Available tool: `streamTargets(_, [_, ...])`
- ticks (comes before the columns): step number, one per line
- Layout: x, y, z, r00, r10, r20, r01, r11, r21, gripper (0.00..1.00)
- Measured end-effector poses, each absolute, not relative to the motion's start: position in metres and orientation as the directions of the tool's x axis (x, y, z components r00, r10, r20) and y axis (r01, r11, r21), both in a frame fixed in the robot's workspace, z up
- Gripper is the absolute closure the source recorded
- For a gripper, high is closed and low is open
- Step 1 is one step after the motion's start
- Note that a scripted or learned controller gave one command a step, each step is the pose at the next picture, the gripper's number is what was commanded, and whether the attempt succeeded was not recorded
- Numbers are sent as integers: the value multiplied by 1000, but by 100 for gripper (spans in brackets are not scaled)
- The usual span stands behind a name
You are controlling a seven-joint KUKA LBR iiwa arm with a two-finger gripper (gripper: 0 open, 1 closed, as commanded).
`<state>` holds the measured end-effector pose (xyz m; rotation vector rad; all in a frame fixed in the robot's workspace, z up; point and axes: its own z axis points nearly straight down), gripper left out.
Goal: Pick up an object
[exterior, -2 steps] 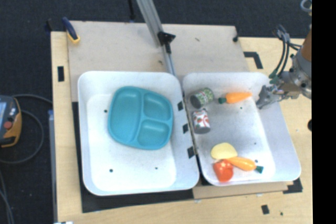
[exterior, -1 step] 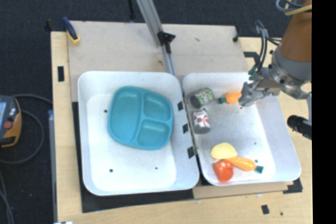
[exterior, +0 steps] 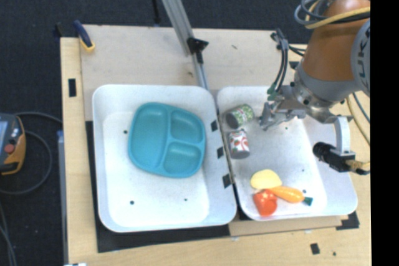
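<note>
Looking down on two white bins on the worktop (exterior: 143, 53). Teal tray (exterior: 167, 139) in the left bin (exterior: 112, 196). Gripper (exterior: 269, 116) low over the right bin (exterior: 330, 196), just beside a green can (exterior: 240, 115); can't tell its state. Silver can (exterior: 239, 144) below, then lemon (exterior: 265, 179), tomato (exterior: 265, 202), carrot (exterior: 288, 194) clustered near the front.
</note>
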<state>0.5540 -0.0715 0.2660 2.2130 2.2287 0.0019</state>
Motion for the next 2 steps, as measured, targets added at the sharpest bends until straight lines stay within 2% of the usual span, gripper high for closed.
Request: streamTargets(2, [556,48,262,-8,1000,1,1000,8,2,100])
